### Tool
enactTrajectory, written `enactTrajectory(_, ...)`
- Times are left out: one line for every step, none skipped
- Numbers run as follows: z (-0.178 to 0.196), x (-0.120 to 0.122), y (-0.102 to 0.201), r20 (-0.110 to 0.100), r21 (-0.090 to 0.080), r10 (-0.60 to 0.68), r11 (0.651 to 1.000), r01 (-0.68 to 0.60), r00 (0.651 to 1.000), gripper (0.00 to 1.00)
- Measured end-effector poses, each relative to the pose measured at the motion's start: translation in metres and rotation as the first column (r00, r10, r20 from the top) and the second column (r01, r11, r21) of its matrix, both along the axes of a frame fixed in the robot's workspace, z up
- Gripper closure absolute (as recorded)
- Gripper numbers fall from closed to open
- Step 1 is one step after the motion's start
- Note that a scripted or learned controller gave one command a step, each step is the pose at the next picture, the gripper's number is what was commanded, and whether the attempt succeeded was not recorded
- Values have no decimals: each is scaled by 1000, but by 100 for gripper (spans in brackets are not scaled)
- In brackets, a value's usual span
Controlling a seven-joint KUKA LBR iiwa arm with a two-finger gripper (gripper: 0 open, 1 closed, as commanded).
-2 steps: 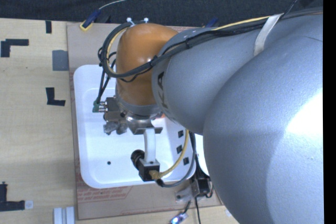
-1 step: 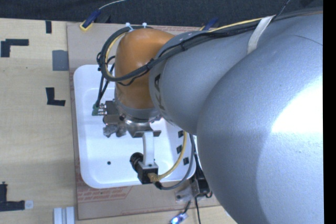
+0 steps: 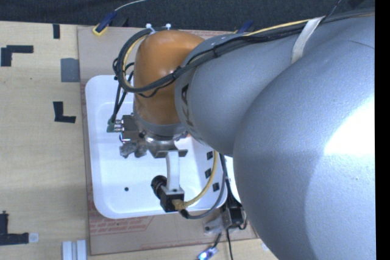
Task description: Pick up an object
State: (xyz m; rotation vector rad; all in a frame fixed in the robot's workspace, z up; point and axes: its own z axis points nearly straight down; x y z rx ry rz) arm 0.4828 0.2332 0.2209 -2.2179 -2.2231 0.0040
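Note:
The grey arm with its orange band (image 3: 159,79) reaches in from the right and hangs over the left white bin (image 3: 100,131), hiding most of it. Below the band, the wrist's metal parts and the gripper (image 3: 139,146) sit low over the middle of the bin. The wrist covers whatever lies beneath it. A small dark speck (image 3: 126,189) shows on the bin floor near the front left. The arm's large grey body (image 3: 292,131) hides the bench to the right.
The bin rests on a brown board (image 3: 85,58) on the wooden bench. Black tape marks (image 3: 61,111) lie on the bench to the left. A cable with a yellow and blue end (image 3: 105,22) runs along the back. A black fitting (image 3: 161,186) hangs off the wrist.

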Motion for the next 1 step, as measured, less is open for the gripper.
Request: enactTrajectory(-12,0,-1,-2,-2,-1,1000,1,1000,100)
